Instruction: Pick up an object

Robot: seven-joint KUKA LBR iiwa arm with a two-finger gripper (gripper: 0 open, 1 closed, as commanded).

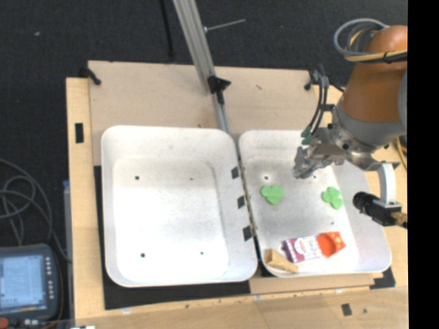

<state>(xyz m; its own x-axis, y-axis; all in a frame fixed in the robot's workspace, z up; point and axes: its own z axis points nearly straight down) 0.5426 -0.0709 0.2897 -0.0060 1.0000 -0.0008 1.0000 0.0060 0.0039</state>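
Here the gripper (306,167) hangs over the right bin (370,252), between two green toys (272,195); I cannot tell how it stands.

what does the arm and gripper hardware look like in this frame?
The arm has a rounded orange band above a grey wrist section. A light cable loop sits at its top, and thin dark cables run down its left side. The two-finger gripper is a compact grey metal block with dark parts. No lettering or markings are readable.
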